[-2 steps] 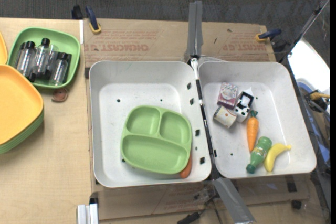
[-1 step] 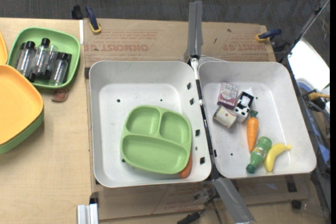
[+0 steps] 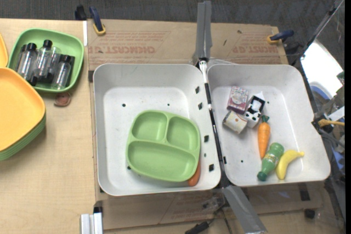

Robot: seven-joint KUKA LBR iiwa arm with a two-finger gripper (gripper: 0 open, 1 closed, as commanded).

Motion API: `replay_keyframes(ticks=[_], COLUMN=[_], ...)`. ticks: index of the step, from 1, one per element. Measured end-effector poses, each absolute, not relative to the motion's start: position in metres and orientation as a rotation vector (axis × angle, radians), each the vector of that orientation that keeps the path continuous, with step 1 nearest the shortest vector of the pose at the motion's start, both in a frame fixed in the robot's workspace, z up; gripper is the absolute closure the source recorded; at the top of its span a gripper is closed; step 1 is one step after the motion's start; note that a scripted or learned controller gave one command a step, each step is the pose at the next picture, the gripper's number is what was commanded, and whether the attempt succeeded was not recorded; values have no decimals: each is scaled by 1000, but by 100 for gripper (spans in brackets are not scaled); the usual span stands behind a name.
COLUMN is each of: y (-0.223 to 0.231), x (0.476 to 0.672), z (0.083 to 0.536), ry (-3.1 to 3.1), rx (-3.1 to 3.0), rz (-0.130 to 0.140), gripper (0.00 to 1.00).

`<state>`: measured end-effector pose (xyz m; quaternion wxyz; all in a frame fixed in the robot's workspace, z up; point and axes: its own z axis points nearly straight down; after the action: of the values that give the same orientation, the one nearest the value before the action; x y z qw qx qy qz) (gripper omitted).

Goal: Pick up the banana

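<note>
Small yellow banana (image 3: 289, 163), lying flat near the front corner of the right bin (image 3: 305, 86). Looks like a toy: probably light, stiff, smooth and a bit slippery, not easy to break. Curved, so best to pinch across the fat middle, not the thin tips. Touching a green bottle (image 3: 270, 160) on one side, so little room there. Orange carrot (image 3: 264, 138) just beyond the bottle, small boxes (image 3: 241, 109) farther back. Green plate (image 3: 164, 145) over in the left bin (image 3: 104, 118). Cannot tell how wide the pincer is or what it has.
</note>
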<state>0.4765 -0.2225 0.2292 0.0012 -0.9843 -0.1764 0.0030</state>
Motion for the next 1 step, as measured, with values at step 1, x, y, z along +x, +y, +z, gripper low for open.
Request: replay_keyframes(ticks=[1], y=[-222], x=[509], z=[157], ry=[-786], rx=[-3039], rz=[8], gripper=[0])
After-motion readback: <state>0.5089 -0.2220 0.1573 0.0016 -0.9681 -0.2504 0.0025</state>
